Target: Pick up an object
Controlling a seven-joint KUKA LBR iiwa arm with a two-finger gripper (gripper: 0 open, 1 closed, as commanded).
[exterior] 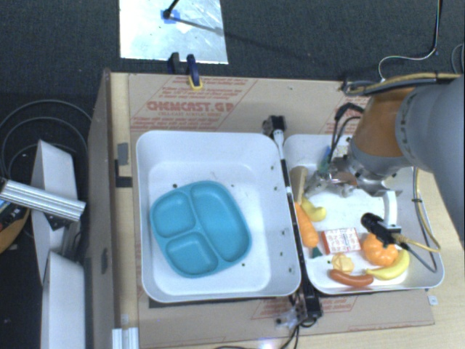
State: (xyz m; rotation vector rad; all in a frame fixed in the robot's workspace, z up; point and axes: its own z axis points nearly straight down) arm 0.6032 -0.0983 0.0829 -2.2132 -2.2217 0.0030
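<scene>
End effector (336, 180) sits in the upper part of the right bin (429, 278), right of frame centre, under the orange-banded wrist. You can't tell whether it's open, closed or gripping anything. Nearest candidate: the small yellow piece (313, 211), just below and slightly left of it. The carrot (306, 227) lies a bit further down-left, long axis running top to bottom along the bin's left wall. Banana (390, 268), orange fruit (381, 251), sausage (351, 278) and red-white box (341, 240) cluster lower right. The blue tray (200, 226) sits in the left bin (211, 142) on the counter (218, 104).
</scene>
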